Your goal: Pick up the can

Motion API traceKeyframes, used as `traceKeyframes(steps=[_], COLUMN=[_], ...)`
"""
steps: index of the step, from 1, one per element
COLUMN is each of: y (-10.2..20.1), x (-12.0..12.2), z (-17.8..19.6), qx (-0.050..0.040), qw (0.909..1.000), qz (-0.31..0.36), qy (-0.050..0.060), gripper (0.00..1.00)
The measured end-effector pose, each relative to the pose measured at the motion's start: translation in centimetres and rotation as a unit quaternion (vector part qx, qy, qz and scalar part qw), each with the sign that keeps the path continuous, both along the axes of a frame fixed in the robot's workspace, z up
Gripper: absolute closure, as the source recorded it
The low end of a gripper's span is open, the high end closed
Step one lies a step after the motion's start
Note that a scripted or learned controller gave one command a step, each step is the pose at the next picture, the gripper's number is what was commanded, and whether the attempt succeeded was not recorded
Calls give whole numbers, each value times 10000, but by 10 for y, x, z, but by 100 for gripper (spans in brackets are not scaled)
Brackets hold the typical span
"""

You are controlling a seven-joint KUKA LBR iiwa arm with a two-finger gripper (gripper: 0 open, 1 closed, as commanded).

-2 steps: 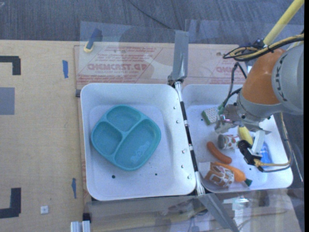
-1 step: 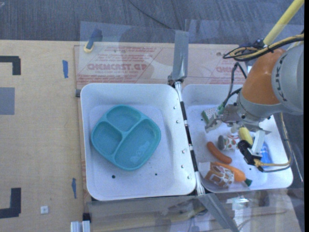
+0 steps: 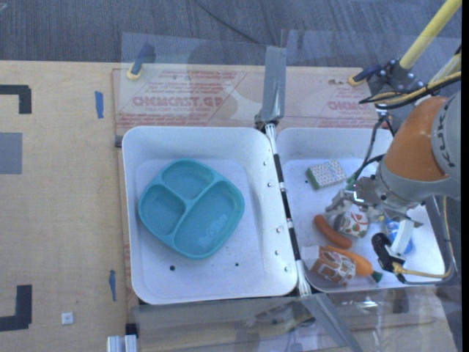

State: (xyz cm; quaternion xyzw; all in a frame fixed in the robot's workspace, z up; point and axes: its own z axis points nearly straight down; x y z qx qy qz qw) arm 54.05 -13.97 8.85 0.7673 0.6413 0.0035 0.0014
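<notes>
The can (image 3: pixel 355 225), small with a white, red and dark printed label, lies in the right bin (image 3: pixel 296 147) near its middle. My gripper (image 3: pixel 354 203) reaches in from the right and hangs right over the can, at its upper edge. It hides part of the can's top. The arm's grey and orange wrist (image 3: pixel 415 152) covers the bin's right side.
Around the can lie an orange sausage (image 3: pixel 331 231), a carrot (image 3: pixel 355 258) on a brown packet (image 3: pixel 331 269), a green dotted block (image 3: pixel 326 174) and a blue and white item (image 3: pixel 400 238). The left bin (image 3: pixel 139 270) holds a teal divided plate (image 3: pixel 191 207).
</notes>
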Motion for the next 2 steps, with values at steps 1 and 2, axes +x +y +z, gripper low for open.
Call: traceKeyframes(steps=[1,2], y=[-3,-3], x=[1,1], z=[11,11], qx=[-5,-5], qw=[10000,10000], qz=[-33,-35], qy=[-26,-25], gripper=[100,0])
